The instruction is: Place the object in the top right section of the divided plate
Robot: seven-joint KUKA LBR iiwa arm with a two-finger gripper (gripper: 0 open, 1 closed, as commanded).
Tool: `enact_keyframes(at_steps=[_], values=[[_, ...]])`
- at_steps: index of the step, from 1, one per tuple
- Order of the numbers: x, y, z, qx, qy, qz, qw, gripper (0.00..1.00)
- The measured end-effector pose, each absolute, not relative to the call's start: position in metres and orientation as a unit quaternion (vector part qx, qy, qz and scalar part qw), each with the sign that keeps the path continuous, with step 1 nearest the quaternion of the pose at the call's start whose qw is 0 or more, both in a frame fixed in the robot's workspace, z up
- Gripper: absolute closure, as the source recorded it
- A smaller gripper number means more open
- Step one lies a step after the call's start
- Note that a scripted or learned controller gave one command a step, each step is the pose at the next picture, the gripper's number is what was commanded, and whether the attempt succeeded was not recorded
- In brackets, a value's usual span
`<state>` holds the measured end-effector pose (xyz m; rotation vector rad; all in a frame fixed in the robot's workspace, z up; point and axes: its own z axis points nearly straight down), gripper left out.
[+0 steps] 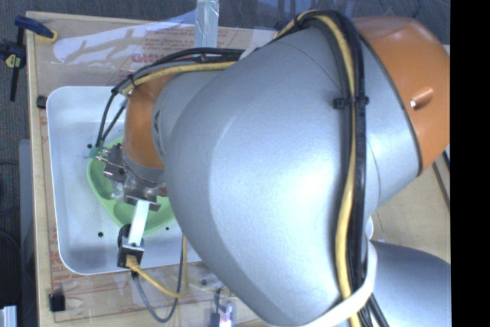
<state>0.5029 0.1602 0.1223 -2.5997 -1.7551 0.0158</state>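
The large grey arm with its orange band (398, 80) fills the centre and right of the frame and reaches leftward over the shallow white plastic bin (65, 126) at the left of the frame. Inside that bin, a pale green divided plate (99, 184) shows as a crescent at the lower left of the wrist, the rest hidden beneath the arm. The pincer (126, 188) hangs low over the plate; whether it is spread, pressed together or pinching anything cannot be told, since the wrist covers it. The object to be placed cannot be made out, so its location is uncertain. The step in hand is judged to be the approach to, or release over, the plate; the next move calls for confirming the upper right section lies under the tool before letting go. A white bracket with a black end (134, 233) and black and yellow cables (348, 134) trail from the wrist and block sight of the plate. A blue clamp (34, 28) grips the table edge at upper left.
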Motion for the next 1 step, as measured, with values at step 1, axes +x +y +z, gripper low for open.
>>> enact_keyframes(at_steps=[1], values=[[0.5085, 0.1640, 0.1019, -0.851, -0.525, -0.0027, 0.002, 1.00]])
